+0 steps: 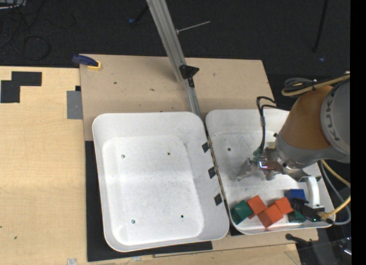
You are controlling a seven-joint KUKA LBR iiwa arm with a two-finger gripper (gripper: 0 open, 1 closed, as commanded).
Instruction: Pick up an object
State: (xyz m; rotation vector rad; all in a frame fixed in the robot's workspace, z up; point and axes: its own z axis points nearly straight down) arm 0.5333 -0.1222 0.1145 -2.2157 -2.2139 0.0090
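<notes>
Though jaws sit low over right white bin, spread or pressed together cannot be told. Small orange rigid blocks clustered at near edge beside green block. Likely light, stiff; grip across flat opposite faces.

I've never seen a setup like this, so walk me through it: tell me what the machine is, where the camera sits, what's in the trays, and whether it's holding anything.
One camera looks down at a slant on a wooden bench. The grey and orange shape on the right is a robot arm reaching in; its gripper hangs low over the right bin. Whether it is open or shut cannot be told, and nothing is seen held. Two shallow white bins sit side by side. Near the right bin's front edge lie small blocks: a green block, two orange blocks and a blue block. The left bin sits beside it.
</notes>
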